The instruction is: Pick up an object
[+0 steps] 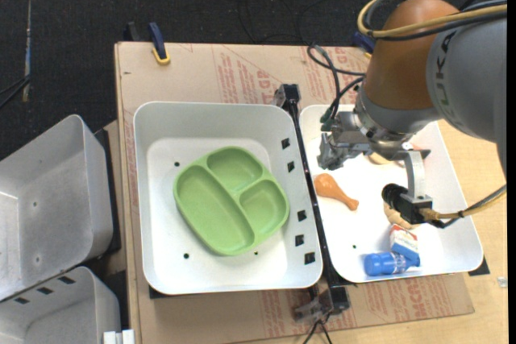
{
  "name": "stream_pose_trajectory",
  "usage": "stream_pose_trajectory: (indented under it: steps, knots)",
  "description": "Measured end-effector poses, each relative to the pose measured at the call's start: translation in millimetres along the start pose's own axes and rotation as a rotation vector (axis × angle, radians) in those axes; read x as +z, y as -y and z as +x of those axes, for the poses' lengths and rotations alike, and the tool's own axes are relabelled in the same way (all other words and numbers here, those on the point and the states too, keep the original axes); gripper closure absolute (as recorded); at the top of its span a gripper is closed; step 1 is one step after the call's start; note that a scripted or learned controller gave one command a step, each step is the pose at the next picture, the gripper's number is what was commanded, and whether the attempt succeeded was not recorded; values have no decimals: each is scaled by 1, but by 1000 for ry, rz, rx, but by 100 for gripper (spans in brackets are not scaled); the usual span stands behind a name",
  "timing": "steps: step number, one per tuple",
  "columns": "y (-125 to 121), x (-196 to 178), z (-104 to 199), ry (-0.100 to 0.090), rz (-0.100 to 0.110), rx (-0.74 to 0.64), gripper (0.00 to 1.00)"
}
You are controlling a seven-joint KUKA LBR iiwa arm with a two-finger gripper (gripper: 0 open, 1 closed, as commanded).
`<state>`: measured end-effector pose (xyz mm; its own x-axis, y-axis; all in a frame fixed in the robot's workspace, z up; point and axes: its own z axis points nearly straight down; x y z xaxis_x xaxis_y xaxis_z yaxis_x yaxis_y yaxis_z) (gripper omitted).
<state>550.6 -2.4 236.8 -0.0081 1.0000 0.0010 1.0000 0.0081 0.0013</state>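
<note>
Orange drumstick (335,190) just below gripper (332,158), apart

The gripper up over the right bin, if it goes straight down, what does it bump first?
Probably the bare white floor of the right bin. The gripper hangs beside the orange chicken-drumstick toy, though depth is hard to judge.

Grey arm (451,52) bent low, tool (334,151) downward
</note>
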Motion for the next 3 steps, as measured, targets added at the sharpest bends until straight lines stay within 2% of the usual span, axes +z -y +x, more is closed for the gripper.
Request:
stream_pose_trajectory:
  steps: [1,2,3]
  knots:
    - [-5,13,52,1,3,1,100]
    - [-7,-5,102,-1,-1,0,100]
    - [-7,-4,98,2,1,5,0]
